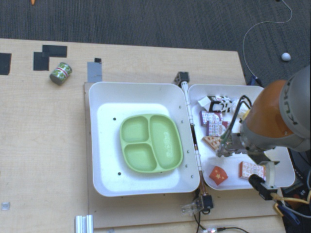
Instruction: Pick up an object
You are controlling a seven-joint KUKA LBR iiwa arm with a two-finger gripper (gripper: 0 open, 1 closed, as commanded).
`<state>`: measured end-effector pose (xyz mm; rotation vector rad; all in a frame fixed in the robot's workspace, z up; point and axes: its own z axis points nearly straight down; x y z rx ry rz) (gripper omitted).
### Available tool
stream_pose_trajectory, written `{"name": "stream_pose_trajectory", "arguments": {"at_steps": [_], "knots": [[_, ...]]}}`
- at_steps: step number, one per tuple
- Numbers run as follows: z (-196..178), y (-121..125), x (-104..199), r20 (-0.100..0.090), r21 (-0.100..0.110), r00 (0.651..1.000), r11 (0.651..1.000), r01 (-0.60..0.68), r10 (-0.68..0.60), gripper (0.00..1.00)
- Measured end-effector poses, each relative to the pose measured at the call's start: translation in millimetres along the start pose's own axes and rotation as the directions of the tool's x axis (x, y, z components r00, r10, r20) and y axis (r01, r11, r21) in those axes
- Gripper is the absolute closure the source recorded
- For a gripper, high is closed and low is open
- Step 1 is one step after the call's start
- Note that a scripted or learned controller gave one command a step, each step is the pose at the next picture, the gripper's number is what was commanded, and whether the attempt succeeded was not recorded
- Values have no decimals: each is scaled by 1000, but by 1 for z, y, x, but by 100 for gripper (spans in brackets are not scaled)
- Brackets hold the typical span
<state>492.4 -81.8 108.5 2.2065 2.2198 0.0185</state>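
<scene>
Arm (274,118) comes in from the right over the right bin (290,176), wrist low inside it. Gripper (224,148) sits at the bin's left-middle, under the wrist body, so can't tell its state. Nothing seen held.

Closest: slice-shaped piece (211,142) right at the gripper's left, touching or nearly so, can't tell which. Just below the gripper, red block (218,175) on the bin floor, apart from it. To its lower right, a red-and-white packet (250,169), partly under the wrist. Above the gripper, purple-and-white packets (212,122) lie together, and further up a black-and-white item (219,102) near the bin's top edge.

Farther left, past the divider, the left bin (104,144) holds a green tray (151,143) with three compartments, lying flat. Far upper left on the bench, a small green can (60,73) on its side, well apart from both bins
</scene>
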Motion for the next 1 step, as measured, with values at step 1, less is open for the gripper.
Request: {"name": "stream_pose_trajectory", "arguments": {"at_steps": [1], "knots": [[0, 0, 0, 0, 0, 1000, 1000, -1, 1, 0]]}}
